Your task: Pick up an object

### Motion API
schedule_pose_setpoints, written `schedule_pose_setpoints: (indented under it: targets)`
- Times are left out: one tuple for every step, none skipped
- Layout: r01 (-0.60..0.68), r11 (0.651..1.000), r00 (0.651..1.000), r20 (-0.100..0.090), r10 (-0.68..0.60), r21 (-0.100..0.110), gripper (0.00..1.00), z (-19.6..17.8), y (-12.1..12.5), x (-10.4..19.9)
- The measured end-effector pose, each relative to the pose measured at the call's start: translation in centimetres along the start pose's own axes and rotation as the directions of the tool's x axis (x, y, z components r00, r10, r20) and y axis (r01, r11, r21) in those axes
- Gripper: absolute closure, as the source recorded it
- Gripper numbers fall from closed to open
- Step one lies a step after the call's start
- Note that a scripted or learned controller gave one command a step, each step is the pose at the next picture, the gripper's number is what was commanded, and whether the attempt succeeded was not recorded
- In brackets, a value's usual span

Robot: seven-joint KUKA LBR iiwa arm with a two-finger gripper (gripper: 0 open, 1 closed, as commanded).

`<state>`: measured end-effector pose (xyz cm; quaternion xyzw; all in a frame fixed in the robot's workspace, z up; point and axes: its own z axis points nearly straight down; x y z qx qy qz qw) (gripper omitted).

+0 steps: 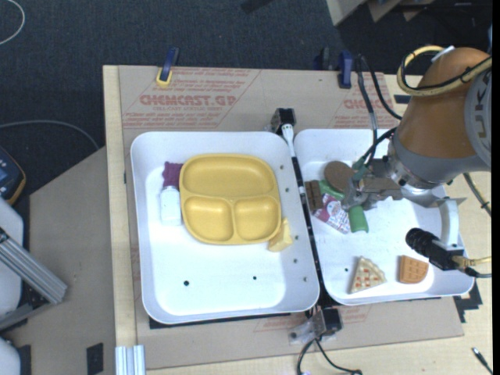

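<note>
Probably after the small green plastic cylinder point(358, 221), lying flat near the middle of the shallow white right bin point(387, 234), just beside a crinkled pink-and-white foil packet point(336, 216) toward that bin's left edge. Looks light and stiff, and smooth enough to roll or slip. Best taken across its short width, at mid-length, squarely from above. As for the packet: thin, soft, apt to crumple and slide, offering little to bite on. Close by as well: a round brown disc point(336, 174) toward the far edge and a small brown block point(314, 194) hard against the left edge, so risks nudging neighbours on the way down.

Reaches in over the bin's right edge with the grey, orange-banded arm point(437, 108), wrist bent down and leftward, putting the two-finger gripper point(358, 198) low, just above the cylinder's upper end and the packet. Cannot tell from this slant whether open or closed, nor whether touching anything yet.

Farther off, along the near edge: a toy pizza slice point(366, 274) and a toy waffle point(412, 269), well apart from the gripper.
</note>
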<state>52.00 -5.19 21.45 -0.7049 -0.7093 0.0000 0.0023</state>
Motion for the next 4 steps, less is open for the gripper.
schedule_pose_setpoints:
  targets:
    - [-0.003,1.0,1.0,0.004,0.003,-0.008,1.0,-2.0,0.8,1.5]
    - [-0.006,1.0,1.0,0.002,0.006,0.001,1.0,-0.5,-0.2,1.8]
    - [-0.007,1.0,1.0,0.005,0.007,-0.006,1.0,-1.0,0.2,0.0]
    - [-0.005,1.0,1.0,0.002,0.005,0.0,1.0,0.0,0.1,1.0]
